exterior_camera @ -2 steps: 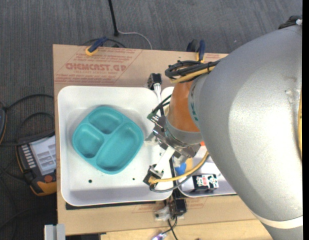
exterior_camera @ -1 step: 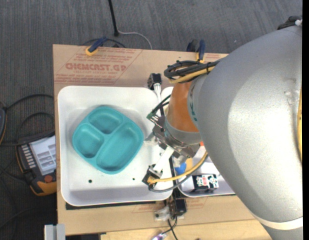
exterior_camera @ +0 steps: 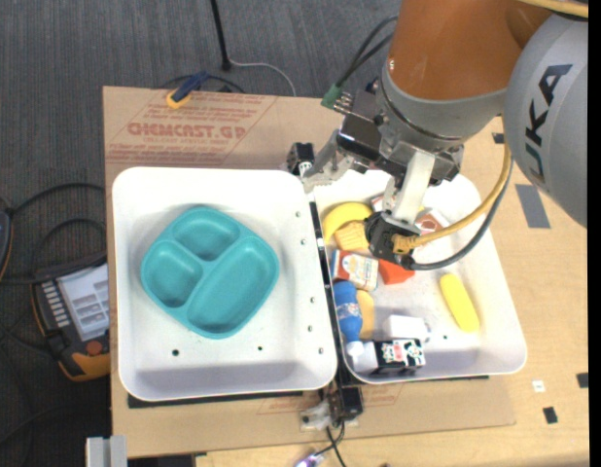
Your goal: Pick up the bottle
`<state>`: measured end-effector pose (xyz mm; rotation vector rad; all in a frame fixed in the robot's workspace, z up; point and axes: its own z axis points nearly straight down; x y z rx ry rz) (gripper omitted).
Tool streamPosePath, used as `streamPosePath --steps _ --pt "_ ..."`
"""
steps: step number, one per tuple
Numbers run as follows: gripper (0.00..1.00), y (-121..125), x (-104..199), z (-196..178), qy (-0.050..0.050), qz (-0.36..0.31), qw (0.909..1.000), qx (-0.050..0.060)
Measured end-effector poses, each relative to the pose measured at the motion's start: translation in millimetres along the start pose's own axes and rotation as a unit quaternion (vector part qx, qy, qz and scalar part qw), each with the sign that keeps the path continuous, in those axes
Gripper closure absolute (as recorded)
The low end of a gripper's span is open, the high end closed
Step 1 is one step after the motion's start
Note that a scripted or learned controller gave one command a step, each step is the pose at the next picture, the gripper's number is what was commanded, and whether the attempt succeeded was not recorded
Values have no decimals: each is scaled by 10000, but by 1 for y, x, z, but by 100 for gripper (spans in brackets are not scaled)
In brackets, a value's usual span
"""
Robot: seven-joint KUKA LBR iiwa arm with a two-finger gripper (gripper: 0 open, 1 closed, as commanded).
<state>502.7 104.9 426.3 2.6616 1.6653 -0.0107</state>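
The arm (exterior_camera: pixel 446 37) is nearest, with its orange band large at the top right of the view, and its wrist hangs over the far half of the right bin (exterior_camera: pixel 497 356). The jaws are hidden under the wrist parts, so I cannot tell if they are wide or narrow, and nothing is seen held in them. The bottle (exterior_camera: pixel 346 309) is blue with a yellow label. It lies on its side in the right bin, along the wall next to the left bin (exterior_camera: pixel 135 358), apart from the wrist and nearer to the front edge. Just beyond the bottle there is a red carton (exterior_camera: pixel 361 267), touching it or nearly so, and beyond the carton a round yellow fruit (exterior_camera: pixel 344 219) lies close under the wrist. A long yellow piece (exterior_camera: pixel 460 303) lies alone near the outer wall of the same bin. A small black-and-white box (exterior_camera: pixel 399 355) stands at the front wall, beside the bottle's lower end, and a white thing (exterior_camera: pixel 405 327) lies just behind this box; what it is I cannot tell. The left bin holds one teal plate (exterior_camera: pixel 211 269) with three compartments, lying flat near the middle. Both bins rest on a brown cardboard sheet (exterior_camera: pixel 184 129) with red print, and the sheet lies on the table (exterior_camera: pixel 548 290).
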Motion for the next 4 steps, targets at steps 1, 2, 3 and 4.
streamPosePath --steps 1,2,3,4 --pt "0 -14 -15 175 -11 -73 10000 34" --pt "0 -26 28 339 31 944 9955 7" --pt "0 -18 2 313 38 2467 9691 41" --pt "0 -23 14 329 80 4021 9156 13"
